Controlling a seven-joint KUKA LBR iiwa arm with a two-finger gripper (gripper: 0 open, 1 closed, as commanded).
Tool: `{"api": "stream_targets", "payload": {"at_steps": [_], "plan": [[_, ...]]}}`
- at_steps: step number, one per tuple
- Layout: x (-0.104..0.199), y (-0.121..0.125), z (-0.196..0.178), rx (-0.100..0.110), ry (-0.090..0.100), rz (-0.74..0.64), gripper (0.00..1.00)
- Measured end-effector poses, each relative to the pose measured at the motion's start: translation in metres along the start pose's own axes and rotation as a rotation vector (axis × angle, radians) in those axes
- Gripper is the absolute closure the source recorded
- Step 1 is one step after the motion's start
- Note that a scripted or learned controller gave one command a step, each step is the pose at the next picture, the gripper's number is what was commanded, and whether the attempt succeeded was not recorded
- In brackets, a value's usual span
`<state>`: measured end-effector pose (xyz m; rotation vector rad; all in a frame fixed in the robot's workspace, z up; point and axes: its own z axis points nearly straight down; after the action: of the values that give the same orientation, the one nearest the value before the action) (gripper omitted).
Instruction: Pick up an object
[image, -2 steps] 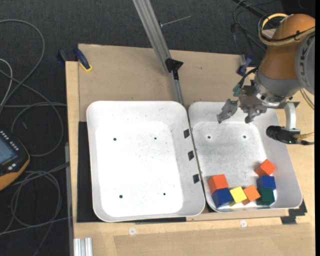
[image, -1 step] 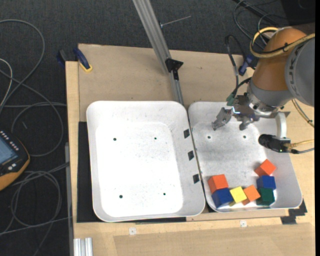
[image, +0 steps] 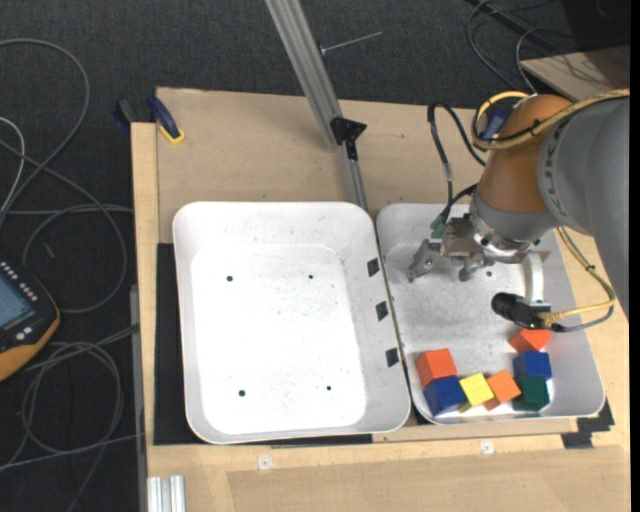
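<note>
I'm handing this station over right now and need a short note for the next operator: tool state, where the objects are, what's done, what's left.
Tool: hanging over the upper part of the right bin, nothing seen between its fingers.
Objects: the blocks sit clustered at the right bin's near corner: orange block, blue block, yellow block and others beside them.
Left bin: no blocks seen in it.
Done: no pick yet.
Left: move the tool toward the cluster, grasp one block, lift.
</note>
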<state>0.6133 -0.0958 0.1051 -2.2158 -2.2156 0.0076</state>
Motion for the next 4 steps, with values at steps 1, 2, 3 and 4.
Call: {"api": "stream_targets", "payload": {"at_steps": [1,2,3,4], "plan": [[0.0,0.003,-0.015,-0.011,-0.001,0.0,1.0],[-0.001,0.008,-0.06,-0.016,-0.003,-0.002,1.0],[-0.004,0.015,-0.124,-0.018,-0.004,-0.002,1.0],[-0.004,0.016,-0.164,-0.016,-0.003,-0.002,1.0]]}}
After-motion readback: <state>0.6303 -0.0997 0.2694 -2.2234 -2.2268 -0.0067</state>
